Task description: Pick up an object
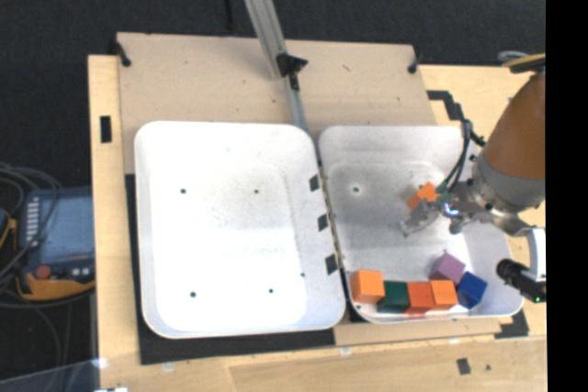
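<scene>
Orange block (pixel 424 194) at the gripper (pixel 421 216) — right bin (pixel 367 151).

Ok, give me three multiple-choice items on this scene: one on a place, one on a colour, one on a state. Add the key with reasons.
1. Where do the blocks lie in a row?
A. Along the near edge of the right bin
B. In the middle of the left bin
C. On the bench outside both bins

2. What colour is the block at the right end of that row?
A. Yellow
B. Blue
C. White

3. How does the small orange block sit relative to the gripper?
A. Far away, in the other bin
B. Close by the gripper, in the right bin
C. Stacked on the purple block

Key: 1 A, since the row runs along the right bin's near wall; 2 B, as the blue block ends the row; 3 B, as it lies right beside the gripper's tip.
</scene>
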`<state>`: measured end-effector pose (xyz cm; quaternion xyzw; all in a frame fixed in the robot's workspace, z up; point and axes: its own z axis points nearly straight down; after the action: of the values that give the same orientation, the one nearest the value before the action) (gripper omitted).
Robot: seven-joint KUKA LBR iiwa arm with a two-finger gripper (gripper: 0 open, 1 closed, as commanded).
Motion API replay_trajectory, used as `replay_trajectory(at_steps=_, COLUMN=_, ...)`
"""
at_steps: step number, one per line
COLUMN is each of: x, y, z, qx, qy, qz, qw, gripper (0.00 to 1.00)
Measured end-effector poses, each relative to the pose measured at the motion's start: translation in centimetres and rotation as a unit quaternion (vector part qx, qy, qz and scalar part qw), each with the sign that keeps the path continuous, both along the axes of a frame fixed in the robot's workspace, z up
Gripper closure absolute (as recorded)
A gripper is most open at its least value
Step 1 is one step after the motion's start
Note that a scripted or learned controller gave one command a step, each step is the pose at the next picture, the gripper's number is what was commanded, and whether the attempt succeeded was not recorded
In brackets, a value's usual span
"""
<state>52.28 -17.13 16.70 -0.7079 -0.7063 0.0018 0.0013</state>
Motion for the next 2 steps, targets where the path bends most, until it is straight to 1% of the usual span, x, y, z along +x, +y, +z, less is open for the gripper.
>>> replay_trajectory(at_steps=1, x=-0.4, y=0.5, z=-6.1, qx=0.0002, qy=0.000, qz=0.000, qw=1.0000, gripper=0.00)
replay_trajectory(at_steps=2, x=-0.2, y=0.4, z=-4.7, qx=-0.0002, qy=-0.005, qz=-0.005, qw=1.0000, gripper=1.00)
